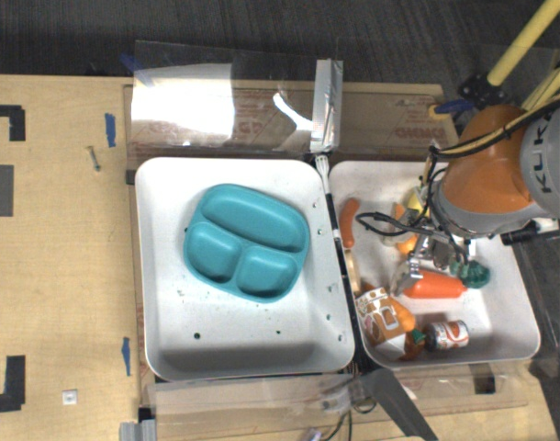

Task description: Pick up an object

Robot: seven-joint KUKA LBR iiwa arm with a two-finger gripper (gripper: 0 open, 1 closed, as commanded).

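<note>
While the grey arm w/ its orange band (482, 168) reaches in from the right, the gripper (425, 263) hangs low inside the right bin (523, 324), directly over a toy carrot (433, 287). Can't tell whether the carrot is actually pinched, or what the gripper is doing; wrist and cables hide that spot.

Everything else is placed relative to the carrot. It lies roughly level, orange body w/ green top (475, 273) at its right end. Just below it sits a small can (442, 335) on its side, near the bin's front wall. Below-left, a brown-and-white packet (383, 315) w/ an orange piece touching it. Up and to the left, a red sausage-shaped toy (349, 221) lies close to the bin's left wall. Small yellow/orange bits (406, 211) sit above the carrot, partly under the arm.

Well to the left of the carrot, the left bin (170, 329) holds a teal divided plate (248, 240), three compartments, near the bin's middle.
</note>
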